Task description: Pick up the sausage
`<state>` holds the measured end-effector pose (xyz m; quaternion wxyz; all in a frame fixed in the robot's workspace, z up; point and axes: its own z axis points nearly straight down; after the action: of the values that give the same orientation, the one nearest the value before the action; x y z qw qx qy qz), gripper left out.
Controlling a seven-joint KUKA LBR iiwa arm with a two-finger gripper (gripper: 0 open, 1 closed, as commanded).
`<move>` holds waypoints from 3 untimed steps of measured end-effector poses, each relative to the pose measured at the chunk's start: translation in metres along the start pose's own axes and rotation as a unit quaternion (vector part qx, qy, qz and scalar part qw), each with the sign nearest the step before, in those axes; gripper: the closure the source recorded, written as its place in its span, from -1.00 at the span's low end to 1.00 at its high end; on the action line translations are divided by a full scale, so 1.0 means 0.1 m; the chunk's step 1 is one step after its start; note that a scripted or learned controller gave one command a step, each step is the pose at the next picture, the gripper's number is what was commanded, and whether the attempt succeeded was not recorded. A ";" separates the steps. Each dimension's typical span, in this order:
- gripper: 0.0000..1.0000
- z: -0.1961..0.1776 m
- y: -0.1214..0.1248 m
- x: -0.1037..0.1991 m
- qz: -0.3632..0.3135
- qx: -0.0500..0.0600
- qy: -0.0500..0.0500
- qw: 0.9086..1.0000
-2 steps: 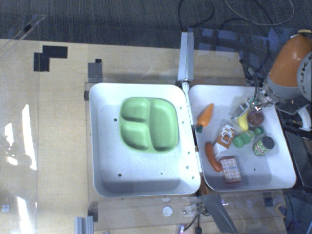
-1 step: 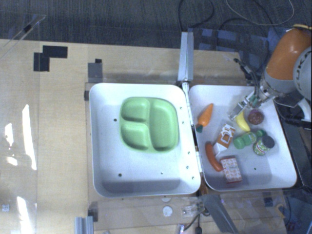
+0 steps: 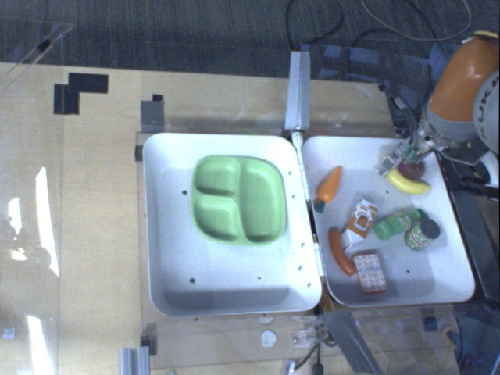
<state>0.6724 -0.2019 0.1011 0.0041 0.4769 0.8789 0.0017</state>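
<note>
**Right bin: sausage unpicked**

Camera view: sausage (image 3: 341, 251) lies at the right bin's (image 3: 461, 283) left side, between carrot (image 3: 329, 184) and patterned box (image 3: 370, 273). Gripper (image 3: 406, 157) sits far corner, above banana (image 3: 409, 181); finger state cannot be told. Green tray (image 3: 238, 198) occupies left bin (image 3: 168, 225).

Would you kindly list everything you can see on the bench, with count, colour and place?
left bin: one, white, left half of the bench
divided tray: one, green, middle of the left bin
right bin: one, white, beside the left bin
carrot: one, orange, upper left of the right bin
sausage: one, reddish orange, lower left of the right bin
small carton: one, orange and white, just above the sausage
patterned box: one, red, right of the sausage's lower end
bottle: one, green, middle of the right bin
can: one, green with dark top, right of the bottle
banana: one, yellow, upper right of the right bin
arm: one, grey with orange band, far right
tool: one, above the banana
</note>
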 end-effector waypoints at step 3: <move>1.00 -0.35 -0.38 0.21 0.031 0.000 0.000 1.000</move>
<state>0.6286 -0.2045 0.1360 0.0043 0.5036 0.8639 0.0018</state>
